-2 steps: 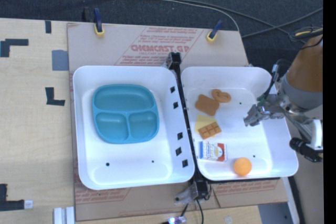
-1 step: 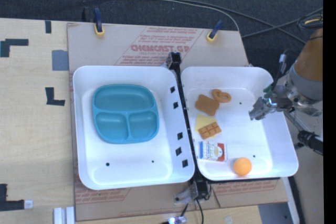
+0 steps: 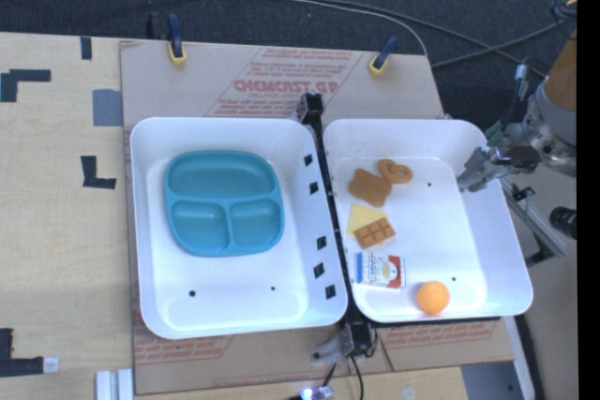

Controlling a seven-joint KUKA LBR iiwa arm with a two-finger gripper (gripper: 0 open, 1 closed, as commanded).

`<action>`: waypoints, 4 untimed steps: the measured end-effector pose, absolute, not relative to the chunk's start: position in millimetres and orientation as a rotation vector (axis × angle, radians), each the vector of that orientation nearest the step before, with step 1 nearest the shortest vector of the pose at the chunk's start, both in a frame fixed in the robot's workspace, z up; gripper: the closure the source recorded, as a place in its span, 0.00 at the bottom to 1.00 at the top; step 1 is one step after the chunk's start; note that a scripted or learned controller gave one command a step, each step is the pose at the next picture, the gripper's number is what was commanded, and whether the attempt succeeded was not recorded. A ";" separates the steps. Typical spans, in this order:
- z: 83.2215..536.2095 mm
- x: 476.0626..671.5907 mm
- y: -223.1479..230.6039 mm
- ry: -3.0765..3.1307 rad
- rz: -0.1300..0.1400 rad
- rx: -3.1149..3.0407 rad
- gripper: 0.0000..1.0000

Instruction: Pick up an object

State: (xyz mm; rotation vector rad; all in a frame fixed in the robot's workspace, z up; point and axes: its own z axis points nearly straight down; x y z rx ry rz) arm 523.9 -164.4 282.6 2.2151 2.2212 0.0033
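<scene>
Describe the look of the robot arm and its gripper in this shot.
At the right edge, the arm shows a light grey body with an orange band on its upper part. Below it sits a darker grey metal wrist assembly with thin cables running beside it. The gripper is small, dark grey and angular, reaching over the right bin rim.
</scene>
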 end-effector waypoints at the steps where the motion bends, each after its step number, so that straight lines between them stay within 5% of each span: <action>1: 273.2 522.4 -121.7 2.228 -0.001 2.217 1.00; 4: 251.1 529.4 52.6 2.231 -0.002 2.215 1.00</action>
